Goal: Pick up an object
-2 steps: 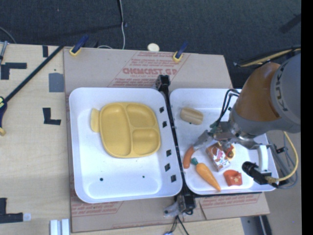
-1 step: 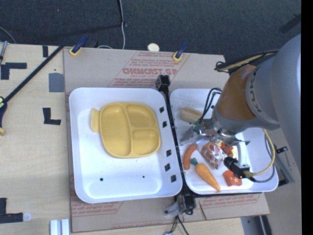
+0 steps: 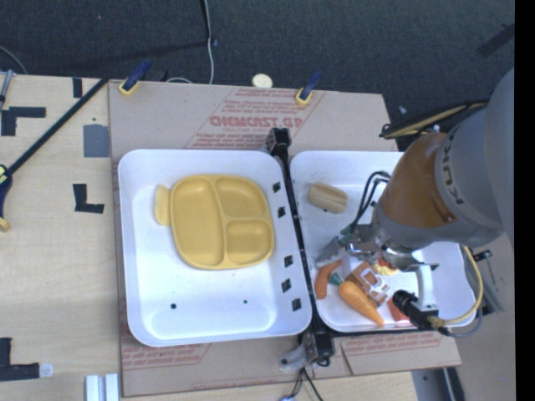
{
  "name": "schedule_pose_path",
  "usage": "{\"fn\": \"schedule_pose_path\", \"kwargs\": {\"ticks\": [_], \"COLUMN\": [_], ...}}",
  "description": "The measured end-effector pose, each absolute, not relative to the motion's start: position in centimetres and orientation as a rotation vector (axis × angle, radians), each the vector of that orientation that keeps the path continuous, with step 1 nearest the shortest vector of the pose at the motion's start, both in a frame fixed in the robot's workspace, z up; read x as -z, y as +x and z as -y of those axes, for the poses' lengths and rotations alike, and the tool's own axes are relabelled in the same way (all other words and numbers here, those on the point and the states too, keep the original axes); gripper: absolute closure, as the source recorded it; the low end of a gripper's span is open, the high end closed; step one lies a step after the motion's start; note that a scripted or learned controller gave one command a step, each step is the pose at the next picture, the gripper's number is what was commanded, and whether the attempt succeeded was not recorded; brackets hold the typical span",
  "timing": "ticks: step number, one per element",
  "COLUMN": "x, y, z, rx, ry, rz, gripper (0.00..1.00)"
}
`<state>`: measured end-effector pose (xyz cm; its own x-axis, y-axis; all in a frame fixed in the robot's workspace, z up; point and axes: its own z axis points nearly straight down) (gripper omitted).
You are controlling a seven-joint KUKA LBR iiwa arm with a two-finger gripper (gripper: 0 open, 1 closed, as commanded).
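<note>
While the arm hangs low over the right bin, the scene reads as follows.

Objects to pick: a heap of small items in the right bin's near part, including an orange carrot-shaped piece (image 3: 361, 301), a smaller orange piece (image 3: 323, 281) beside the divider, and a red-and-white item (image 3: 374, 279) half under the wrist; a tan block (image 3: 327, 196) lies apart, toward the far wall.
Gripper: the gripper (image 3: 365, 256) sits just above the heap; open or closed cannot be told, and nothing is seen held.
Step in hand: judged as the descent onto the heap, before any lift.
Next move: calls for settling on one item, closing, then rising straight; crowded neighbours may be nudged or dragged.
Right bin: shallow white bin (image 3: 305, 167).
Left bin: white bin (image 3: 134, 249) holding a yellow divided tray (image 3: 221, 221).
Bench: brown cardboard sheet (image 3: 251, 119) under both bins, clamped at the far edge, on pale wood.
Room: dark floor beyond, with a cable.
</note>
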<state>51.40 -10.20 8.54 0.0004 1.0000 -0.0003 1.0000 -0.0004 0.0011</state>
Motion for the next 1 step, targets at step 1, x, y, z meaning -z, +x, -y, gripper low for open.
{"fn": "schedule_pose_path", "kwargs": {"ticks": [1], "x": [-8.54], "y": [48.5], "z": [10.39], "rx": [-0.001], "ry": [2.219], "rz": [-2.221], "gripper": [0.0]}}
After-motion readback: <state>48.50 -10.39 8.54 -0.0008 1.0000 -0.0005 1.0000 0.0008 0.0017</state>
